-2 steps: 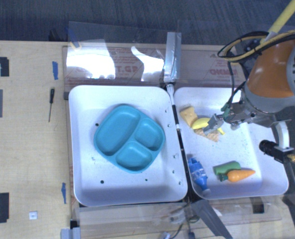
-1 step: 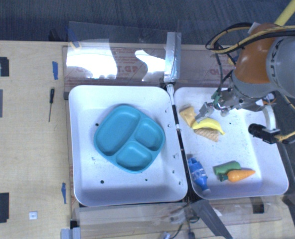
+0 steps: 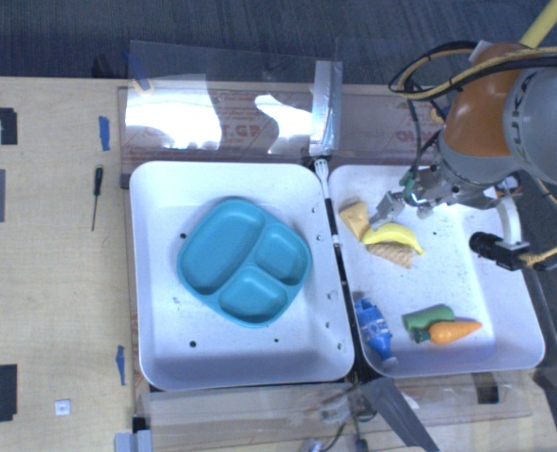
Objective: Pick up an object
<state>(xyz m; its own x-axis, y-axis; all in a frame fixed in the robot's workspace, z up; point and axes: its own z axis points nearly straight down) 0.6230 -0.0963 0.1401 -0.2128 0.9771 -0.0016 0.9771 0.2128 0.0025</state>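
In the right bin (image 3: 504, 290), my gripper (image 3: 388, 209) hangs low at the upper left, reaching in from the right under the orange wrist band. Its tip is just above a yellow banana (image 3: 394, 237) that lies on a tan waffle-like piece (image 3: 401, 255). A pale yellow wedge (image 3: 355, 219) sits immediately left of the tip, against the bin's left wall. Nothing is visibly held. Nearer the front lie a blue bottle (image 3: 373, 327) and an orange carrot (image 3: 453, 330) with a green piece (image 3: 425, 316) beside it.
The left bin (image 3: 156, 347) holds a blue divided plate (image 3: 246, 260). A clear panel (image 3: 222, 111) stands behind the bins. Cables loop around the wrist, and a black fitting (image 3: 490, 248) juts over the right bin's right side.
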